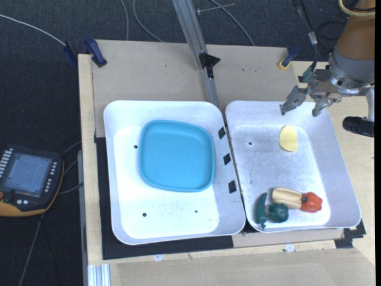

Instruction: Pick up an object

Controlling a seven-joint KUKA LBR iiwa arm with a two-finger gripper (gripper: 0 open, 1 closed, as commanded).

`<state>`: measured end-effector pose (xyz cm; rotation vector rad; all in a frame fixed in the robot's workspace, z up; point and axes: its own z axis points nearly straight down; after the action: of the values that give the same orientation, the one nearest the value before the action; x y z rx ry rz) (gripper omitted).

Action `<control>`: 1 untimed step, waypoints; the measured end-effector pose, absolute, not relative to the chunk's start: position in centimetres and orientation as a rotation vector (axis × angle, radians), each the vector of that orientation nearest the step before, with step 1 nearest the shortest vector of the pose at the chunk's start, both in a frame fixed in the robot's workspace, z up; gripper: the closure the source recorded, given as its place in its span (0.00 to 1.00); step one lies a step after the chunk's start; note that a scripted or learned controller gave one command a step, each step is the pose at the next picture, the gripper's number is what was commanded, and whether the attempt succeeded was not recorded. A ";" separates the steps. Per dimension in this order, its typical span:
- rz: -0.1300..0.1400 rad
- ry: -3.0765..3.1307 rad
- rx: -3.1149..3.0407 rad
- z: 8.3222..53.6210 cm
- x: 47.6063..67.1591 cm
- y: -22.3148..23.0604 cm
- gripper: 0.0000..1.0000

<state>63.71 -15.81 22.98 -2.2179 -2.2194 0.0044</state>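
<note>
My gripper (306,103) hangs over the far edge of the right bin (262,159), its two fingers spread open with nothing between them. A pale yellow object (289,139) lies just below it in the bin, a little toward the near side. At the bin's near edge lie a tan piece (286,196), a red pepper-like toy (311,202) touching its right end, and a dark green toy (271,211) to the left.
The left bin (119,130) holds a blue square plate (177,155). A metal post (193,34) slants across the bench behind the bins. A handheld pendant (27,177) lies off the bench at left.
</note>
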 end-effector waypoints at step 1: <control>0.003 -2.220 -2.219 18.5 63.2 -15.2 0.00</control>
<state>63.24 -15.16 18.47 -2.2188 -2.2198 0.0030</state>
